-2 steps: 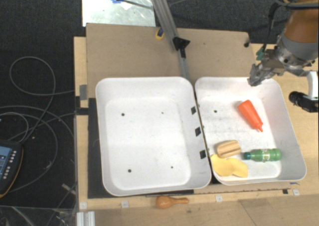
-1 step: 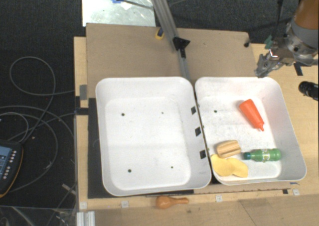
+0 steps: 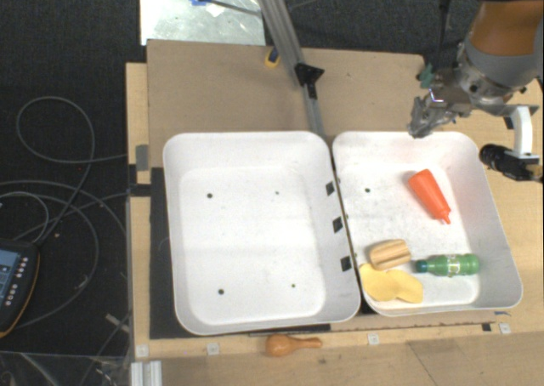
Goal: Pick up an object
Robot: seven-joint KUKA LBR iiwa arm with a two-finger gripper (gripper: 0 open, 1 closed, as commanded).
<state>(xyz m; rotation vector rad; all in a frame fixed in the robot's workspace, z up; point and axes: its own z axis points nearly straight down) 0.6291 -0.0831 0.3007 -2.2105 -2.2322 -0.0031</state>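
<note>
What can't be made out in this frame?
- Gripper, camera view: too small and dark to tell how its fingers stand.
- Arm: cut off by the top and right edges.
- Green bottle: label too small to read.
- Device on the floor: cut by the left edge.

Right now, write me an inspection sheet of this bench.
Surface: cardboard-topped bench bearing a left bin and a right bin, side by side.
Job's things: in the right bin, an orange carrot, a bread roll, a green bottle lying flat, a yellow piece.
Clutter: a tan pear-shaped toy on the bench's front edge, outside the bins.
Grippers: gripper above the right bin's back rim, holding nothing visible.
Cables: loops on the floor at left.
Surroundings: handheld controller, tripod leg.
</note>
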